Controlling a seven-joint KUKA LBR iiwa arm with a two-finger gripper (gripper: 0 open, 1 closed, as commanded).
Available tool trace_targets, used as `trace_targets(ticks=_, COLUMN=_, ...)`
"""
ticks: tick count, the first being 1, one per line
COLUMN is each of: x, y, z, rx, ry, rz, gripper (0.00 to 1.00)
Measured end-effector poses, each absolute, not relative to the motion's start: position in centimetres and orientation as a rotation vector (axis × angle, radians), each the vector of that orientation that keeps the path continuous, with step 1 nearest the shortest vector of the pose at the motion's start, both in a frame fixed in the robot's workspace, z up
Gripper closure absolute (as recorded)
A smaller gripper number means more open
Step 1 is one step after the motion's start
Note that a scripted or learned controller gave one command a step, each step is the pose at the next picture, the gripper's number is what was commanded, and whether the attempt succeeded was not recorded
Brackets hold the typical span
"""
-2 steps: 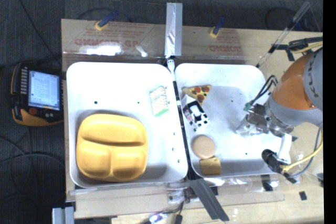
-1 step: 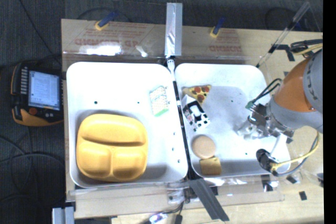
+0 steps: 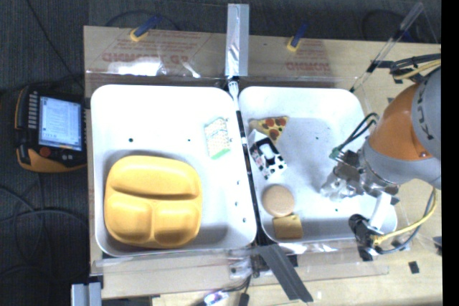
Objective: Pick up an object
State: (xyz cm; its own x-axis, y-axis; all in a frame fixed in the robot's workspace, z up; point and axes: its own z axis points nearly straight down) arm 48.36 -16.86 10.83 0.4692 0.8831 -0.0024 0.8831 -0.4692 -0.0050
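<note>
Dark carpet with loose cables ran all around the bench (image 3: 337,54), and a pendant (image 3: 50,129) with a lit screen sat off to the left of it. Only the overhead view to go on, so here's what you had.

Left bin (image 3: 143,100) held a big yellow loaf-shaped block (image 3: 152,197) in its near half and a small greenish card (image 3: 216,137) up by the divider. Right bin (image 3: 323,100) was where the small stuff sat, all bunched along its left wall: a pizza slice toy (image 3: 269,125) at the top, a black-and-white piece (image 3: 267,156) just below it, then a round tan disc (image 3: 278,199), then a tan block (image 3: 287,227) just beside the disc at the near edge.

Your gripper (image 3: 343,179) was down over the right half of that same bin, hanging off the grey and orange arm (image 3: 409,132). I couldn't tell how it was set from this angle; it was just a dark cluttered lump against the white floor, and I saw nothing in it.

What mattered for the next move: every pickable thing in that bin lay to the gripper's left in this view, with bare white floor between. The disc looked nearest, almost straight left and a touch toward the near edge. My guess was you'd have needed a sideways shift before any descent, otherwise you'd have closed on empty bin.
</note>
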Motion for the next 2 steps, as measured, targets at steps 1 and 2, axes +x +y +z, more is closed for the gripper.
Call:
trace_targets(ticks=1, x=51.0, y=-21.1, z=9.2, rx=-2.863, ry=-1.297, rz=-0.018, gripper=1.00)
trace_targets(ticks=2, x=50.7, y=-19.7, z=9.3, rx=-2.969, ry=-1.084, rz=-0.023, gripper=1.00)
